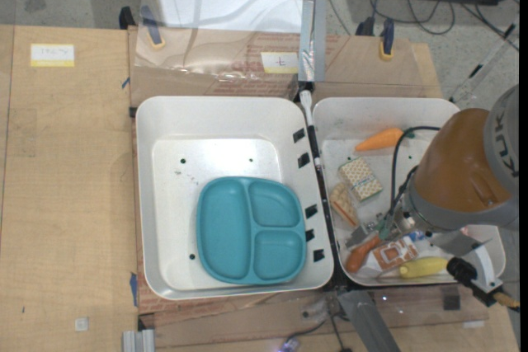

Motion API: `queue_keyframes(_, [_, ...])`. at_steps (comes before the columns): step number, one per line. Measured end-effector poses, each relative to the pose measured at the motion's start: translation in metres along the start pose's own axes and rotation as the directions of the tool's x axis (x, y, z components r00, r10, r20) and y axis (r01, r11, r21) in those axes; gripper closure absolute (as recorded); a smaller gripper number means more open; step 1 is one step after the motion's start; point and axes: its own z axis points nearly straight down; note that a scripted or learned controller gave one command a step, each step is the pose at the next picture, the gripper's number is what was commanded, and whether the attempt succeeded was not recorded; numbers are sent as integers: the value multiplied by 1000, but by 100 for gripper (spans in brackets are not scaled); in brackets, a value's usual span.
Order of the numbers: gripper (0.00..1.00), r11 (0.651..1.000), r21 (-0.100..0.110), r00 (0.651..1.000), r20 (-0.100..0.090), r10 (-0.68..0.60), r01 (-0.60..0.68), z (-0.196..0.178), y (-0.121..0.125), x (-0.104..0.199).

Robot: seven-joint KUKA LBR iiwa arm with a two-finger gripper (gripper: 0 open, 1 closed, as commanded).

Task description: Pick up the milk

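Arm [462,169] low over right bin [429,107]; pincer state: cannot tell. Milk [394,253] beside banana [425,267]; advise centring, avoiding neighbours.

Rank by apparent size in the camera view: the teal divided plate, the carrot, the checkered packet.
1. Teal divided plate, by far the largest.
2-3. Carrot and checkered packet look alike; I won't rank them.
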Motion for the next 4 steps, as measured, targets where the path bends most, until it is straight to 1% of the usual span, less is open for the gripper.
queue_keyframes(1, [0,1000,-1,1000,2,27,-27,-37,-10,-30])
queue_keyframes(2, [0,968,-1,968,1,-253,253,0,0,0])
queue_keyframes(3, [0,920,-1,920,4,-391,391,-50,-24,-69])
queue_keyframes(4, [0,918,-2,918,3,-398,398,-1,-18,-54])
